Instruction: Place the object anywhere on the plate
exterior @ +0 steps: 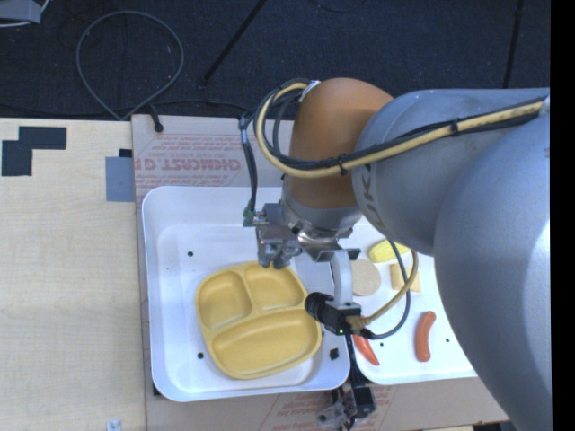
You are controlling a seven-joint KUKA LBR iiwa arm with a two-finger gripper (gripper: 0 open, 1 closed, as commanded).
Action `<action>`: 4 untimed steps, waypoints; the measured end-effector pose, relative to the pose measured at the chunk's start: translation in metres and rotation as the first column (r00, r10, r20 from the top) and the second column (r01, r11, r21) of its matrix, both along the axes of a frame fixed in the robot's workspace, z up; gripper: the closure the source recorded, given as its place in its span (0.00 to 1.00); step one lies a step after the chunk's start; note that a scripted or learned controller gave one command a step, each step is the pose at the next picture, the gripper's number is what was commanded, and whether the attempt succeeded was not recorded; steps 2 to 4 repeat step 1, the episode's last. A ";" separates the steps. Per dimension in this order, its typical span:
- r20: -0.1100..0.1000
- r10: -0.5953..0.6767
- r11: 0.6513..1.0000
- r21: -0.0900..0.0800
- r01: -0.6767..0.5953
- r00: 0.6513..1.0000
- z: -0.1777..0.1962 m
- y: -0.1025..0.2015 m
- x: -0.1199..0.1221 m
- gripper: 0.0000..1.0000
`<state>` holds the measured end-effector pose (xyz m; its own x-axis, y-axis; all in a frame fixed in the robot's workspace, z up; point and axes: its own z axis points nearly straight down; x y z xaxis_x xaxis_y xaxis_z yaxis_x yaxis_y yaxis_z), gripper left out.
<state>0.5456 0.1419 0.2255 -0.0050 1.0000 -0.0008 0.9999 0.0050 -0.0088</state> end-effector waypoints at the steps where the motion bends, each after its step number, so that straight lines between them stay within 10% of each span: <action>1: -0.001 -0.001 1.000 -0.002 0.001 1.000 0.000 -0.002 0.000 0.00; 4: -0.001 -0.001 1.000 -0.002 0.001 1.000 0.000 -0.002 0.000 0.00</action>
